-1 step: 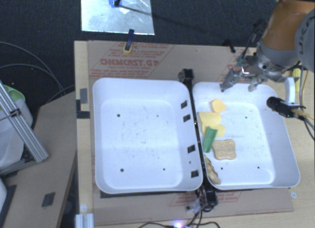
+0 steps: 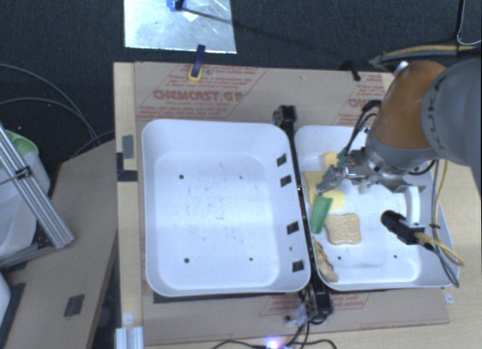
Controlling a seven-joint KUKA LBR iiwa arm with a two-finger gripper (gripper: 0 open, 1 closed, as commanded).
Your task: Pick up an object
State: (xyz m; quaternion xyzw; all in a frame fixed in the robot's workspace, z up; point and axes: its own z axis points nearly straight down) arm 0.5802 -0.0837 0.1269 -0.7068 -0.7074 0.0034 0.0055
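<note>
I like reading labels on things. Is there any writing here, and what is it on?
"CHEMCAST GP", red print on the tan cardboard sheet under the two white bins, reads upside down.
More red print at the sheet's right corner and front edge: too partial or blurred to read.

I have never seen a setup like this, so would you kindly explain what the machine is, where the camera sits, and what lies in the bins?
One camera looks down at a slant on a bench with two white bins. The grey arm, with its orange band, is a robot reaching in from the right. Its claw hangs over the right bin, above the objects there: a green piece, a tan cracker-like piece, something yellow and a small tan item near the front. I cannot tell whether the claw holds anything. The left bin sits alongside.
</note>
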